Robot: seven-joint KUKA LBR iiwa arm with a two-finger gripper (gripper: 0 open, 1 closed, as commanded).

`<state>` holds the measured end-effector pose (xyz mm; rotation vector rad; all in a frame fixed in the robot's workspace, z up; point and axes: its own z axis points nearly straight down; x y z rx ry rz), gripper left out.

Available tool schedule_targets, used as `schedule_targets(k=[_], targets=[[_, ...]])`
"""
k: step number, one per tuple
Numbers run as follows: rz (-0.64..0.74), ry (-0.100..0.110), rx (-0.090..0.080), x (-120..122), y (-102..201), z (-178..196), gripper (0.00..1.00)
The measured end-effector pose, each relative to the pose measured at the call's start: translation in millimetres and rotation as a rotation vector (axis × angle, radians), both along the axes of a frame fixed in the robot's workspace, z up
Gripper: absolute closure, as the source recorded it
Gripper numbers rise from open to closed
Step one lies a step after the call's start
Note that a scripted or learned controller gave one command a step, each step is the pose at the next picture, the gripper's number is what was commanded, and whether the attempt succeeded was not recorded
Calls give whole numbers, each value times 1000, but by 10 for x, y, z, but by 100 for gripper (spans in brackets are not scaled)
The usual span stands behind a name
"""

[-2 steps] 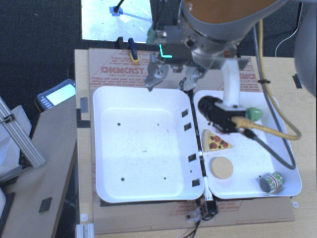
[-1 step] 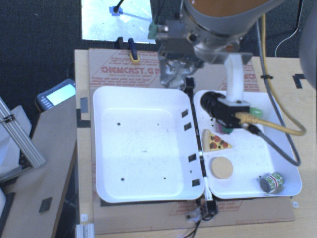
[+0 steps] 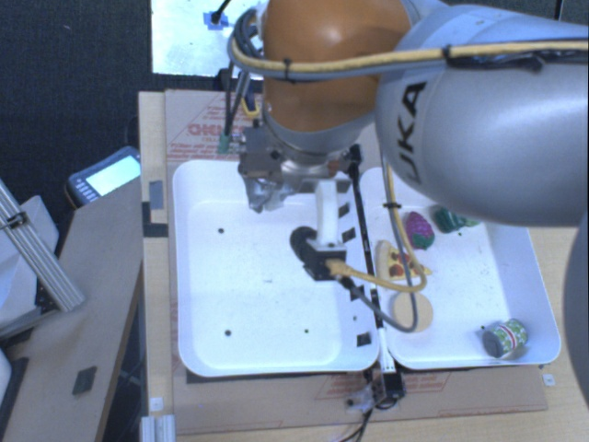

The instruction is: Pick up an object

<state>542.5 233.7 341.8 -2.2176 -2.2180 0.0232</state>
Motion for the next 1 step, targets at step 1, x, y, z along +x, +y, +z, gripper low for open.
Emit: schedule_targets(k=[1], targets=[[5, -26, 14, -345, 12, 1149, 100]])
